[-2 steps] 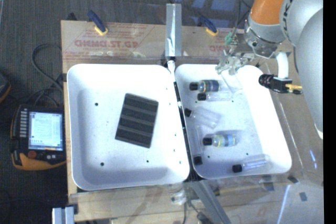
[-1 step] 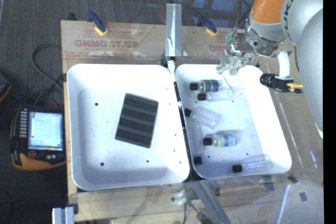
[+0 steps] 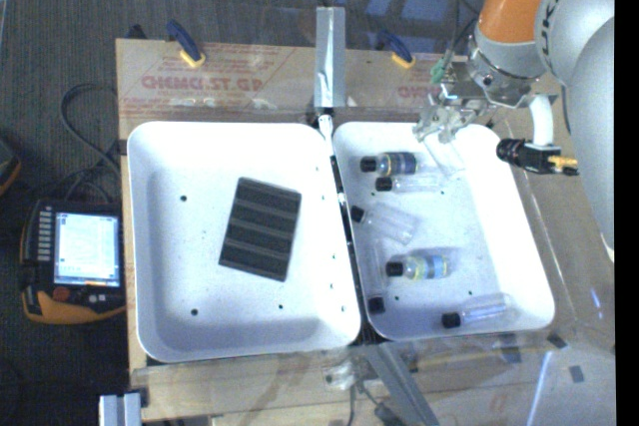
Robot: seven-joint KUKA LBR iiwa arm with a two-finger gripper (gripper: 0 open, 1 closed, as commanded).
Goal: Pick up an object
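Pincer point(image 3: 440, 122) above right bin point(image 3: 519, 214), far edge; finger state cannot be determined.
Black-capped bottles point(image 3: 391, 163) lie just below-left of pincer. Dark ridged block point(image 3: 261, 227) lies well left, in left bin point(image 3: 160, 214).

The bench point(image 3: 215, 85) bears two white bins point(image 3: 160, 314), side by side.

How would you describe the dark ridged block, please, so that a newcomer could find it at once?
Start with the two white bins side by side and take the left bin, the one farther from the arm. The dark ridged block lies flat near its middle, slightly tilted. It is opaque, rectangular and grooved, unlike the small clear bottles with black caps in the right bin.
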